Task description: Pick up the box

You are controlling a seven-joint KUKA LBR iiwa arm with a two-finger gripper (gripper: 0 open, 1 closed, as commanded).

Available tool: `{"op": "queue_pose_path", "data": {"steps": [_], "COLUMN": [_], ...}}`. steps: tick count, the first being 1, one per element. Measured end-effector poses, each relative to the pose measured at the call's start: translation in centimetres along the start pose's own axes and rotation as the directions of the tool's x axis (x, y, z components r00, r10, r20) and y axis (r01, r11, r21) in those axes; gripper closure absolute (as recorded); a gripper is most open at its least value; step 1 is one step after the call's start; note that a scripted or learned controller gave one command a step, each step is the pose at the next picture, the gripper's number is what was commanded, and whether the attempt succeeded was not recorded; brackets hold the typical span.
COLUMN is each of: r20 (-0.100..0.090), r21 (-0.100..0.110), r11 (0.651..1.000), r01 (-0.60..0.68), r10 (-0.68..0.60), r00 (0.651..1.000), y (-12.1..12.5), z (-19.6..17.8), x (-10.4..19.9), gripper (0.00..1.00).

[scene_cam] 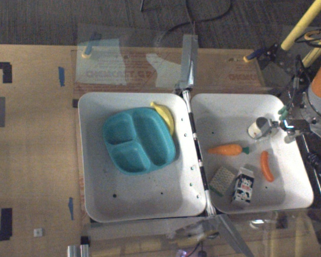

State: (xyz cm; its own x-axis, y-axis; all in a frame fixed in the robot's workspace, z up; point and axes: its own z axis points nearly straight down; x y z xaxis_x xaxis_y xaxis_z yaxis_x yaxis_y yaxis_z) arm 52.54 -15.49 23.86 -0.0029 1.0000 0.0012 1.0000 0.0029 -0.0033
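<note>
The box (pixel 243 186) is a small carton with a black and white cow print. It lies near the front of the right bin (pixel 294 194). My gripper (pixel 268 126) hangs over the back right part of that bin, at the end of the arm coming in from the right. It is well behind the box and a little to its right, apart from it. An orange carrot lies between the two.
In the right bin are a carrot (pixel 226 150), an orange sausage (pixel 266 166) and a tan ridged square (pixel 222 180) just left of the box. The left bin (pixel 96 197) holds a teal divided plate (pixel 140 140) with a banana (pixel 165 115) at its back edge.
</note>
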Motion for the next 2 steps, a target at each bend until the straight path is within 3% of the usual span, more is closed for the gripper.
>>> {"op": "queue_pose_path", "data": {"steps": [1,2], "r20": [0.0,0.0], "r21": [0.0,-0.001], "r11": [1.0,0.998], "r01": [0.0,-0.056], "r10": [0.0,0.056], "r00": [1.0,0.998], "y": [0.0,2.3], "z": [0.0,13.8], "x": [0.0,-5.5], "gripper": [0.0,0.0]}}
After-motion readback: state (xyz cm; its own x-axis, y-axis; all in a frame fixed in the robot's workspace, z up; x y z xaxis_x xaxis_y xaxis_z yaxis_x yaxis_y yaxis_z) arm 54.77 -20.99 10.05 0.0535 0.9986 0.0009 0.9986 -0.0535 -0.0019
